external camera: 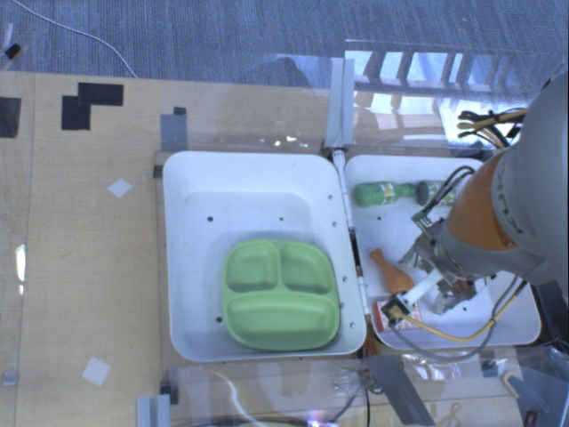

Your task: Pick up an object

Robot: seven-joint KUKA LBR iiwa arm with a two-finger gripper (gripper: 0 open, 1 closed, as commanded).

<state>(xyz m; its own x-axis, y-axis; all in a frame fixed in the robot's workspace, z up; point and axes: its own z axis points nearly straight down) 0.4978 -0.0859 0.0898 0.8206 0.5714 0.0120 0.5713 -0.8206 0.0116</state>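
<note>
We note two white bins side by side on the desk. The arm comes in from the right and hangs over the right bin.

The hand sits low over the middle of the right bin, under the grey wrist and orange band. From this slant we cannot tell whether it is released or clenched, and we see nothing held in it.

Contents of the right bin:
- The green bottle lies on its side just beside the far wall. Its long axis runs left to right across the view, parallel to that wall. Its left end is near the divider between the bins and its right end passes behind the arm's cables. We cannot tell which end is the cap.
- The orange-brown piece lies flat, left of the hand. Its long axis is diagonal. The narrow end points up-left toward the divider, and the wider end points down-right, close to the hand. We cannot tell whether they touch.
- A small red-and-white thing lies at the near left corner. It is too small to identify.

Contents of the left bin:
- The green plate has three compartments and lies flat in the near half. Its two small wells are on the far side and its long well is on the near side. It is well apart from the hand.
</note>
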